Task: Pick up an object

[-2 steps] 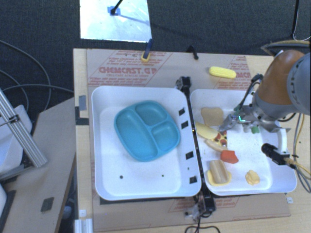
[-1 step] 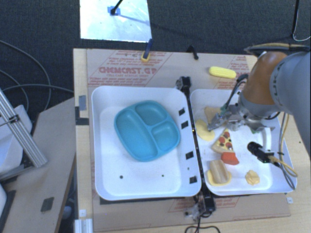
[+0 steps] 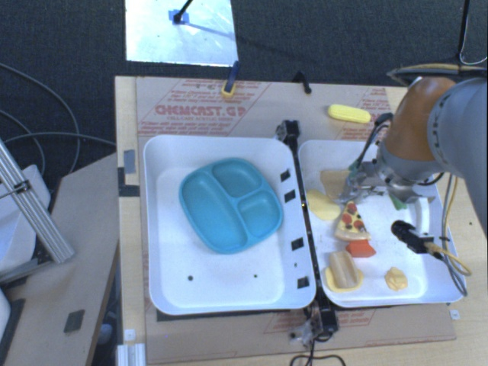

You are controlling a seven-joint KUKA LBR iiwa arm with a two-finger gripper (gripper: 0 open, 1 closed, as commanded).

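A blue divided plate (image 3: 231, 203) lies tilted in the left white bin (image 3: 171, 280). On the surface (image 3: 198, 105), near its far edge, a yellow oblong piece (image 3: 349, 113) rests beyond the right bin (image 3: 442, 280), and a small yellow-and-blue clip (image 3: 229, 85) sits at the far edge itself. A shiny square sheet (image 3: 181, 20) lies past that edge.

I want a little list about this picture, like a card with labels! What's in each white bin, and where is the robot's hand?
left bin: one blue divided plate
right bin: toy foods
foods in right bin: pizza slice, hot dog bun, small yellow piece, pale yellow flat pieces
outside the bins: yellow banana-like toy on the bench, behind the right bin
arm: reaches in from the right, over the right bin
gripper: low above the pizza slice; whether the jaws are open cannot be told
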